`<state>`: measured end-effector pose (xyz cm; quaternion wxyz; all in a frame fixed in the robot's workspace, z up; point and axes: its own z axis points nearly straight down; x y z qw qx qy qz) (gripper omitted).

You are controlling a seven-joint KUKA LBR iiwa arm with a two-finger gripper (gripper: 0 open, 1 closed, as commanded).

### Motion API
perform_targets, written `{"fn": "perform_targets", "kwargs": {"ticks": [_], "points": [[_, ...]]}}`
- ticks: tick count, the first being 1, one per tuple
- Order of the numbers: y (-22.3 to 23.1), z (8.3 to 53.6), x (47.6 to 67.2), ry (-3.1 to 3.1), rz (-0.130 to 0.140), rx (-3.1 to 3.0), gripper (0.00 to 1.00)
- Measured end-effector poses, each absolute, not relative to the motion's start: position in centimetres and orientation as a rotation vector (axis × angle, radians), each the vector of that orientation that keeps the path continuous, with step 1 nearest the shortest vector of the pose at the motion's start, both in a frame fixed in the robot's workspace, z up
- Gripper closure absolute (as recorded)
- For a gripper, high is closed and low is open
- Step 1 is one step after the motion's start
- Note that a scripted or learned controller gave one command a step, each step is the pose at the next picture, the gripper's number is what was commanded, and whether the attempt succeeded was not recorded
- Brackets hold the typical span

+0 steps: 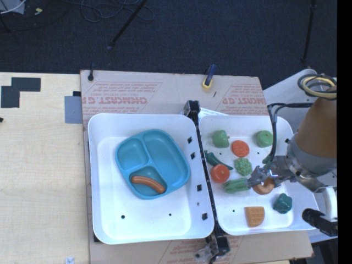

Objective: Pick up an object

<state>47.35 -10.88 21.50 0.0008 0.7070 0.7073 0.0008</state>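
Gripper point(258, 179) seen low over right bin; jaw state can't be told; pretzel point(264, 187) just below-right, pickle point(236, 186) lying crosswise to left

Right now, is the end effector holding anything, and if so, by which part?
It cannot be told. The end effector is down in the right bin, over a brown ring-shaped item and beside the green pickle.
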Motion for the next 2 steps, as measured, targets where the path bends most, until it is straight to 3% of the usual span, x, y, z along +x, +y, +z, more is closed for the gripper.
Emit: {"fn": "perform_targets", "kwargs": {"ticks": [1, 2], "points": [[-10.9, 22.8, 47.4, 2.223, 0.0, 2.221, 1.0], [-7.9, 23.7, 51.4, 2.227, 0.001, 2.218, 1.0]]}}
